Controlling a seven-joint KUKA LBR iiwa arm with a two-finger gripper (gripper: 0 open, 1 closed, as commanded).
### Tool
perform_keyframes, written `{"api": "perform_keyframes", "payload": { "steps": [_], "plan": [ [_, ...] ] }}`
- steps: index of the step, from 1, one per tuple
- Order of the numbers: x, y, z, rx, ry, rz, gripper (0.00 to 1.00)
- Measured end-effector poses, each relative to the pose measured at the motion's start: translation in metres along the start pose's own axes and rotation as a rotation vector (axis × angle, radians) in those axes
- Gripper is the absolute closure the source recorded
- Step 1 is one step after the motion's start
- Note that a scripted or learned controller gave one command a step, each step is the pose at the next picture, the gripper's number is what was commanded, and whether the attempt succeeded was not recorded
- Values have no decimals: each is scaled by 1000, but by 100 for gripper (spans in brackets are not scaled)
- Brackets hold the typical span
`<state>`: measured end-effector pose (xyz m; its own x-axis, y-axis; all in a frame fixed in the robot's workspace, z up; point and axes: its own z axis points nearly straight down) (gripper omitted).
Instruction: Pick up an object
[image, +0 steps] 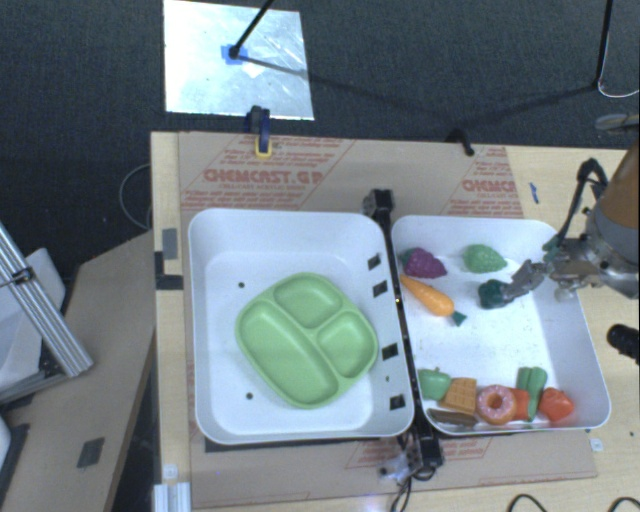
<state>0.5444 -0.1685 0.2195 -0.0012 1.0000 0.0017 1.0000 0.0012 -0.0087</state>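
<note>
Right, near edge of the right bin (575, 340) first: I see a row of toys w/ a pink donut (495, 403), a cracker (461, 394) and green and red pieces. Left bin (215, 300) holds a green divided plate (306, 340). Further back in the right bin: a carrot (428, 296), purple grapes (425, 264), a light green piece (484, 258). Gripper (512, 285) sits just beside a dark green toy (491, 293), touching or nearly so; can't tell if the claw is apart or together.

Grey arm (612, 235) with orange band, black cable, metallic gripper (512, 284).
</note>
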Motion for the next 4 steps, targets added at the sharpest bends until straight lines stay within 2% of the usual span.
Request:
{"api": "perform_keyframes", "payload": {
  "steps": [1, 3, 4],
  "plan": [
    [0, 2, -5, -10, -2, -2, 0],
    [14, 3, 110, -5, 0, 0, 0],
    [14, 3, 136, -7, -1, 0, 0]
  ]
}}
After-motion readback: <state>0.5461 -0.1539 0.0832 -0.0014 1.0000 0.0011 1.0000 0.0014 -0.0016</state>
